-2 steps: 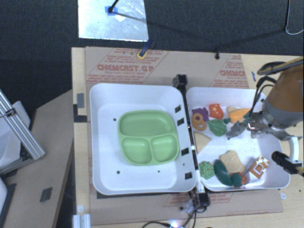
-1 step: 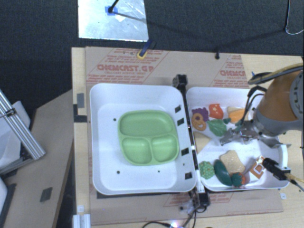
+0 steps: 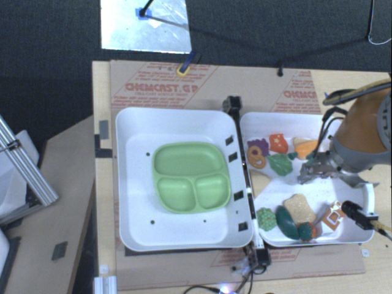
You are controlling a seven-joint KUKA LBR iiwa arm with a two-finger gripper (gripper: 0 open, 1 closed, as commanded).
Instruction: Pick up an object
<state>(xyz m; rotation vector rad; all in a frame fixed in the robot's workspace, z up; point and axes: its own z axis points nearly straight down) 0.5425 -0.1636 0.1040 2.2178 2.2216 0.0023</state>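
Toy food is piled in the right bin (image 3: 367,196), while a green divided plate (image 3: 191,176) lies alone in the left bin (image 3: 131,164), both on the table (image 3: 104,78). The bread slice (image 3: 299,207) is judged light, stiff and flat, best taken across its edges. The dark green vegetable (image 3: 286,222) beside it looks smooth and may slip. The green leaf piece (image 3: 281,164) and orange-red piece (image 3: 278,143) seem small and hard. The gripper (image 3: 313,171) is low over the bin's middle, just right of the leaf piece; how far it is open cannot be told, and nothing is seen held.
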